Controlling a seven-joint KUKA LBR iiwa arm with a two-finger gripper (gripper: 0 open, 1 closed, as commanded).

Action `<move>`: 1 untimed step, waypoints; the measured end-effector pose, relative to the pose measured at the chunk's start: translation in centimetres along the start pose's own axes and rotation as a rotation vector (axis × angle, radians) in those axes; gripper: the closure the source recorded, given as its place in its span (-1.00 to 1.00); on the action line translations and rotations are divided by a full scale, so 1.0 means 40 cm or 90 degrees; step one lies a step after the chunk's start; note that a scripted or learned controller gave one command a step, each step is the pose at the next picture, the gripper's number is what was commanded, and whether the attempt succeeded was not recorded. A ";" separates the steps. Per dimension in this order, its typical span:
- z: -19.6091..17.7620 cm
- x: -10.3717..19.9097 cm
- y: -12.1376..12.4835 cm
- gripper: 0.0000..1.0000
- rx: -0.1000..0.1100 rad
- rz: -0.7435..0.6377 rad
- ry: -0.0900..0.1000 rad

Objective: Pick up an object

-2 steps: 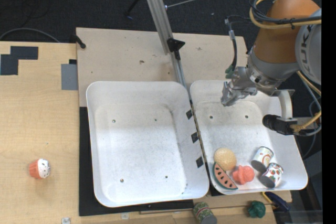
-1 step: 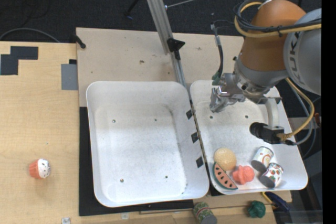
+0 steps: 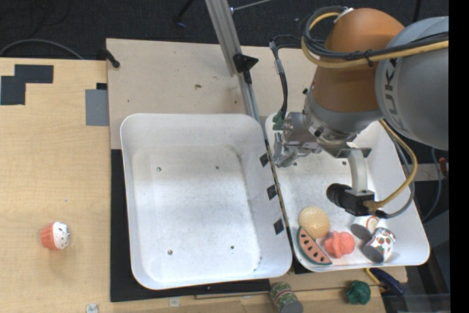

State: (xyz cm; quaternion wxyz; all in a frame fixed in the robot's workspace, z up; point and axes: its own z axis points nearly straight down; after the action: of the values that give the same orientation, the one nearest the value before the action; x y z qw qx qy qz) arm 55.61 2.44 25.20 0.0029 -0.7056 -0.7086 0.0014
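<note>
a view from above, at a slant, shows a light wooden bench [image 3: 44, 150] with two shallow white bins side by side. the left bin [image 3: 146, 135] shows a bare floor speckled with dark flecks. the right bin [image 3: 410, 245] holds a small cluster of toys at its near end: a pale yellow rounded piece like a lemon [image 3: 314, 218], a watermelon slice [image 3: 312, 246] with a green rind just below it, a pink lumpy toy [image 3: 339, 243] touching the slice's right side, and a small white patterned cup or figure [image 3: 381, 240] beside a grey piece at the far right.

the grey arm [image 3: 418, 77] with its orange band [image 3: 359, 48] reaches in from the right and hangs over the far part of the right bin. its gripper [image 3: 286, 146] sits close to the divide between the two bins, well apart from the toy cluster, with nothing seen between its fingers; whether it is spread wide or narrow cannot be told.

a slanted aluminium rail [image 3: 223, 18] runs down toward the bins from the top. outside the bins, a small orange and white cupcake toy [image 3: 56, 236] lies on the bench at the left, and a green object [image 3: 358, 292] sits at the bottom edge, near a dark cylindrical item [image 3: 282, 297].
</note>
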 end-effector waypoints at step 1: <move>0.001 0.122 -0.048 1.00 0.000 0.000 0.000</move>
State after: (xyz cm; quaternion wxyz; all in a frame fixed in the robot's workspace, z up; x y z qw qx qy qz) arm 53.67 7.33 25.19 0.0030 -0.7054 -0.7088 0.0018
